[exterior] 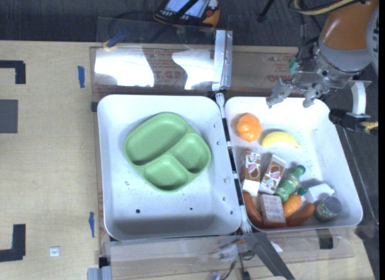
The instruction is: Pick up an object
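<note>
My gripper (295, 96) hangs open above the back edge of the right bin (346, 152), with nothing between its fingers. Below it, in the right bin, lie an orange (248, 127) and a yellow banana (280, 139). Nearer the front are two small cartons (263, 170), a green bottle (290, 180), a carrot (292, 205), a small box (272, 208), a red sausage (255, 211) and a dark round can (326, 208).
The left bin (120, 206) holds a green divided plate (168, 151). A metal divider (221, 62) and clear sheet stand behind the bins. A handheld controller (183, 7) lies at the back.
</note>
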Motion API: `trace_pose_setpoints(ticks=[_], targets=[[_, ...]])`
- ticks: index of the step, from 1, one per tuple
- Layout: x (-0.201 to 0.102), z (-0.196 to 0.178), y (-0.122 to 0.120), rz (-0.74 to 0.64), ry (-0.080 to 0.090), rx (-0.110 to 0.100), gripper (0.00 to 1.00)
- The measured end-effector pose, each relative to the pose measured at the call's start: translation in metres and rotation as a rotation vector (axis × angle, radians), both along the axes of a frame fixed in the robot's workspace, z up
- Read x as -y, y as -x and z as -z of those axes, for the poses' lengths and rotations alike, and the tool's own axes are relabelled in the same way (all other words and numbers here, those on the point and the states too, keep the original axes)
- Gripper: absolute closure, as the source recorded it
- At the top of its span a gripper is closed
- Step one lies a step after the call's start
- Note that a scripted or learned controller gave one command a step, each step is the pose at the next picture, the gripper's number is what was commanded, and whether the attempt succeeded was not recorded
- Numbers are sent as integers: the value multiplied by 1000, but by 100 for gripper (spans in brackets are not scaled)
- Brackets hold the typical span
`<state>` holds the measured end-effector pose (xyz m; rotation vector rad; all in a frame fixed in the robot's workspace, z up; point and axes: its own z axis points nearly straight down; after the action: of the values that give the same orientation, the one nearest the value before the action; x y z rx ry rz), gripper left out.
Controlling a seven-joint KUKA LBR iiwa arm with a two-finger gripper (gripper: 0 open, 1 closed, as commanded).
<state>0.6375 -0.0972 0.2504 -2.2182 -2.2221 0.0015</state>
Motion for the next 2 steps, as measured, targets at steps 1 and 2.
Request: trace_pose_setpoints(ticks=[1, 2], targets=[[7, 84, 0, 352, 0, -2, 0], [-21, 51, -30, 362, 2, 3, 0]])
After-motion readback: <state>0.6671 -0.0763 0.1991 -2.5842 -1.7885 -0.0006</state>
